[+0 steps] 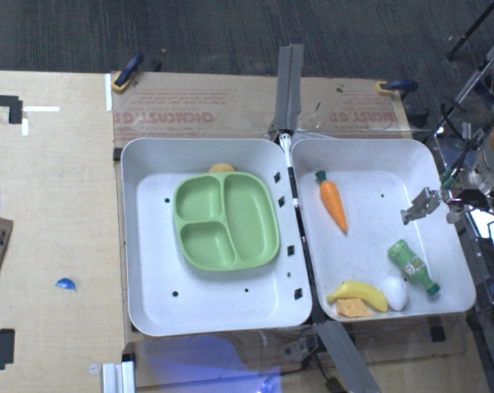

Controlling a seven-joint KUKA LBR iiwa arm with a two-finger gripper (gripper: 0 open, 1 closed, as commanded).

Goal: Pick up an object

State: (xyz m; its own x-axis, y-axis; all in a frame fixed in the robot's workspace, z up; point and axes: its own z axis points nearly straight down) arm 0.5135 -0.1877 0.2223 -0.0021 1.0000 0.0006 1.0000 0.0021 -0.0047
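Looking down, camera view: gripper (420, 206) is hanging over the right bin (369, 160) near its right wall, above bare floor.
Risk, missing: nothing is lying under the fingers, so a straight drop is likely closing on air.
Risk, crowding: bottle (412, 266), egg (395, 292), banana (359, 294) and orange chunk (354, 307) are sitting bunched in the near corner; a grab there is likely nudging neighbours or scraping the wall.
Easier target: carrot (333, 204) is lying alone, well apart.
Left bin (148, 219): green plate (227, 220) is sitting inside.
Claw: fingers are appearing slightly parted, holding nothing, touching nothing.
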